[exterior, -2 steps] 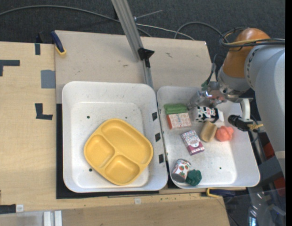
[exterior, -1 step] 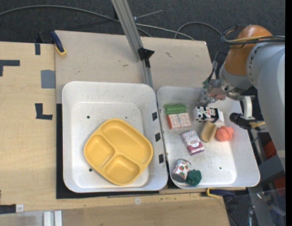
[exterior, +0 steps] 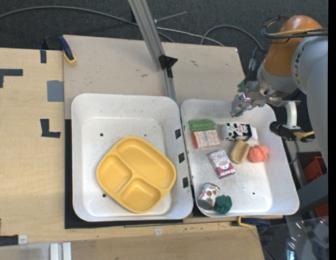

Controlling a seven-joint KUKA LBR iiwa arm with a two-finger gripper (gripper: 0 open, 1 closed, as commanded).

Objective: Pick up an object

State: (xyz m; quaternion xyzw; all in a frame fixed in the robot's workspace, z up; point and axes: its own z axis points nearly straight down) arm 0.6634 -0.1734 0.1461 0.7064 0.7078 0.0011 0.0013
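A robot hand hovers at the far edge of the right bin; whether it is open cannot be told, and nothing is picked up. Just below it lies a black-and-white carton, crowded by a green block and orange lump.
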